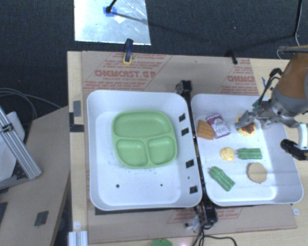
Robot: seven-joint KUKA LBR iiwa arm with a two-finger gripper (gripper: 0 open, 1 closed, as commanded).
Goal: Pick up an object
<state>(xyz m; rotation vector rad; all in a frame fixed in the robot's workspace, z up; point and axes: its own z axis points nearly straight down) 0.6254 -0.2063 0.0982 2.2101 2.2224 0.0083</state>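
- my gripper [245,121] sits right on the red-and-yellow toy [247,129], just right of the pink packet [217,125]
- honestly can't tell if it's gripping anything
- green tray [143,138] is well left

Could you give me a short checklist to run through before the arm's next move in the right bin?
1. Gripper above the right bin: ok.
2. Gripper over a target: ok, it is at the red and yellow toy.
3. Toy between the fingers: cannot tell, the wrist hides the contact.
4. Neighbours apart from the target: ok, the pink packet and the yellow ball lie off to the side.
5. Green divided plate lying in the left bin, out of the way: ok.
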